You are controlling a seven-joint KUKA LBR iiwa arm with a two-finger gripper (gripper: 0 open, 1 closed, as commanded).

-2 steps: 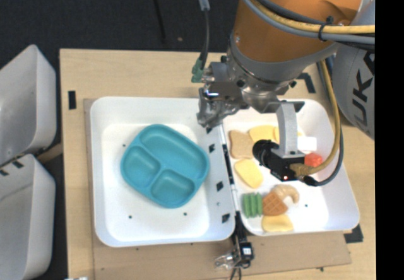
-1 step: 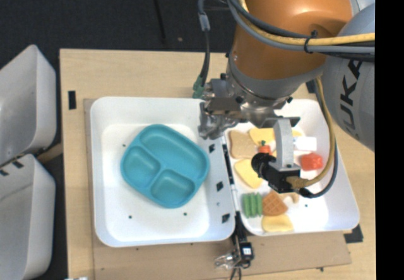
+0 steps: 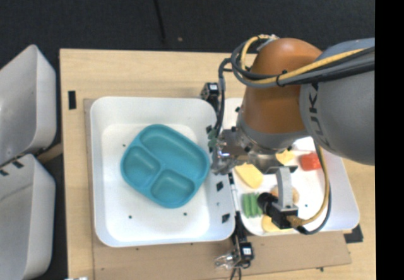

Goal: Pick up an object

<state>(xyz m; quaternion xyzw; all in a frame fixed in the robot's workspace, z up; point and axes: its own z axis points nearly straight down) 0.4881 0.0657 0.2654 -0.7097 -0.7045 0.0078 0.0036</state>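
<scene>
Soft, even light from above makes the left white bin a little washed out, shadows are faint, and fine details look slightly blurred.

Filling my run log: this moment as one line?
arm over right bin | left bin: blue plate | right bin: yellow piece, green piece, red piece | held: cannot tell

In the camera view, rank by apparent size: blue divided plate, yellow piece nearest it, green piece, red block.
1. blue divided plate, by far largest
2. yellow piece and green piece: too alike to rank
3. red block, smallest as seen, though the arm may cover part
</scene>
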